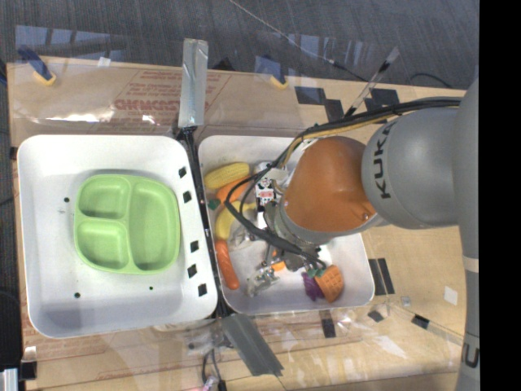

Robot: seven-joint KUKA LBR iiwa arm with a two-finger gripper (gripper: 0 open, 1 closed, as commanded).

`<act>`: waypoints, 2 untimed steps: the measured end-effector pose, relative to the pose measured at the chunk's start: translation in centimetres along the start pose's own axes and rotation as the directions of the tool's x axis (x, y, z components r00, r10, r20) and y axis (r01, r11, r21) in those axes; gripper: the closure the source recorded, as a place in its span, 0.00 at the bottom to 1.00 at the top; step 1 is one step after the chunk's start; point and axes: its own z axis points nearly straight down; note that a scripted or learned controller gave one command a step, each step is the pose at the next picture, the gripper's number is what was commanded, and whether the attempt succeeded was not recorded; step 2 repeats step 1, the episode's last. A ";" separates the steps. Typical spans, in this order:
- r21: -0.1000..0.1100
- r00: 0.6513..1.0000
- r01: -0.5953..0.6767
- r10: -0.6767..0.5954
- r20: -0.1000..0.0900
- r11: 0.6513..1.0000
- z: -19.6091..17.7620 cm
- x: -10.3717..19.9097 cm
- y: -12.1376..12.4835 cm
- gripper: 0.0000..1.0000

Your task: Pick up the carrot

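Note:
The carrot [227, 266] is a short orange piece lying along the left wall of the right bin [358, 255], near its front. My gripper [263, 277] hangs below the orange wrist band, low in the same bin. It is just right of the carrot's front end and a small gap separates them. The arm's bulk hides the middle of the bin.
A yellow corn cob [226, 174] and another yellow piece [221, 220] lie at the back left of the right bin. A purple and orange toy [324, 283] sits at its front right. The left bin [41, 218] holds a green divided plate [128, 221].

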 end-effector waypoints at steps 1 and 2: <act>-0.003 1.000 0.004 -0.004 -0.003 1.000 -0.7 -0.1 0.1 1.00; -0.003 1.000 0.004 -0.004 -0.003 1.000 -0.7 -0.1 0.1 1.00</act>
